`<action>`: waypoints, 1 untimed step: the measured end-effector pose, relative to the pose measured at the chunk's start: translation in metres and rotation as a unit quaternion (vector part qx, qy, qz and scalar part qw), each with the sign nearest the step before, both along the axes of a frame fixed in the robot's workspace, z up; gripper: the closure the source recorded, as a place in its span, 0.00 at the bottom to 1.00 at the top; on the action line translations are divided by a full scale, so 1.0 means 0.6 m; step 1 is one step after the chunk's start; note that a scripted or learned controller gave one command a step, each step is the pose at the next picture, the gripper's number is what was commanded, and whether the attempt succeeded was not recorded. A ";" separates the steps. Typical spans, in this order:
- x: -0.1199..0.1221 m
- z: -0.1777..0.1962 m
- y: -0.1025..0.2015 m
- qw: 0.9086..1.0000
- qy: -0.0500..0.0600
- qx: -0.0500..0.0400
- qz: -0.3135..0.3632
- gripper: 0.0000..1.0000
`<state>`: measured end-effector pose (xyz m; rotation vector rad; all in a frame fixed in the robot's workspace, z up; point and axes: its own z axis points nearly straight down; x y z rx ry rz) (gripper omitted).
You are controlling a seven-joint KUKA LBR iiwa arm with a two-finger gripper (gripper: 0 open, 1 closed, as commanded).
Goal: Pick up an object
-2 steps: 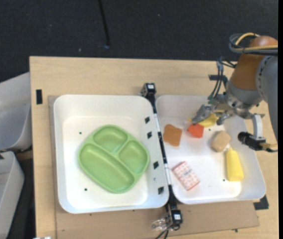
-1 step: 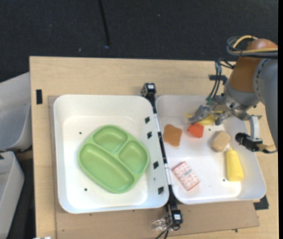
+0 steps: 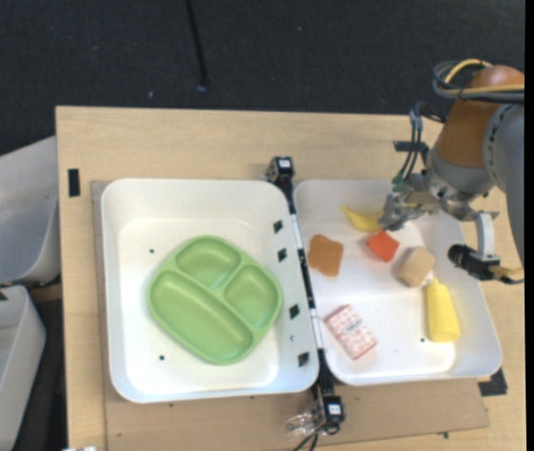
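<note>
On the wooden worktop (image 3: 182, 139) two white bins stand side by side. The left bin (image 3: 126, 346) holds a green divided plate (image 3: 213, 297). In the right bin (image 3: 455, 360) lie a yellow piece (image 3: 361, 219), a red block (image 3: 383, 245), a brown piece (image 3: 325, 255), a tan round object (image 3: 416, 266), a yellow bottle-like object (image 3: 442, 312) and a pink-patterned white packet (image 3: 352, 332). The gripper (image 3: 399, 212) hangs low over the right bin's far part, just beside the yellow piece and just above the red block. How far the jaws are open I cannot tell, and no object is seen between them
</note>
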<state>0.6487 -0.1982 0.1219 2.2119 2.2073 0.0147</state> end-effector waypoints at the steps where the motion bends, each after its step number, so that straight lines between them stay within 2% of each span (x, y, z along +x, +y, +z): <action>1: -0.002 0.108 0.001 1.000 0.005 0.001 0.003 1.00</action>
